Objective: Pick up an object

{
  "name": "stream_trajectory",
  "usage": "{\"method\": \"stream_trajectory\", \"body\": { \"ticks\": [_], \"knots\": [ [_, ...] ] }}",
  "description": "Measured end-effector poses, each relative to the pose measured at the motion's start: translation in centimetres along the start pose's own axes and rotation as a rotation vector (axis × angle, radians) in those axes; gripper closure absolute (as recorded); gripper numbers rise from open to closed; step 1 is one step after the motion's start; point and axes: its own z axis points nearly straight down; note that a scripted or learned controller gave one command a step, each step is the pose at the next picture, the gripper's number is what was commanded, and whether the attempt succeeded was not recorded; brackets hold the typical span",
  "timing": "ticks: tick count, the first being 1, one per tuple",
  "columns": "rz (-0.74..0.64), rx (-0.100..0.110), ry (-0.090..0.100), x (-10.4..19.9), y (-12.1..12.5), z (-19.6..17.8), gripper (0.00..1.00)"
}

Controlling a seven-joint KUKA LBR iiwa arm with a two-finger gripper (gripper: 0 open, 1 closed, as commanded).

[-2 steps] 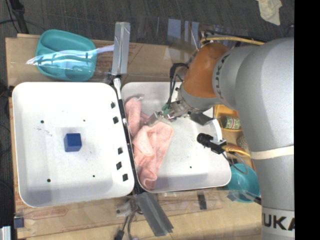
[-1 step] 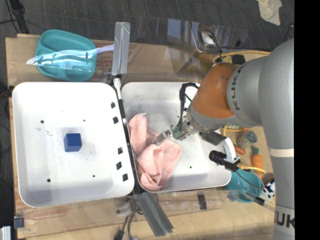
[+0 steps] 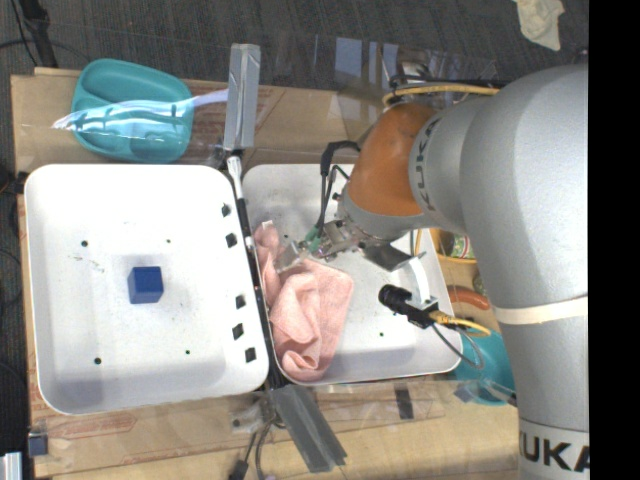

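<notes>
The jaws are lowered into the right bin, at the pink cloth's twelve-o'clock edge. Whether they are clenched cannot be told; the cloth may be touched. A blue cube is seen in the left bin, at nine o'clock from the cloth.

I'm seeing even, bright overhead light washing out the white bins; soft shadows are pooling inside their walls, focus slightly soft.
</notes>
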Motion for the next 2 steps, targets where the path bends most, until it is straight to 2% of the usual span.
{"method": "stream_trajectory", "body": {
  "ticks": [1,2],
  "knots": [
    [-0.003,0.000,-0.001,-0.08,0.02,-1.01,1.00],
    [-0.004,0.000,-0.001,-0.08,0.02,-1.01,0.00]
  ]
}}
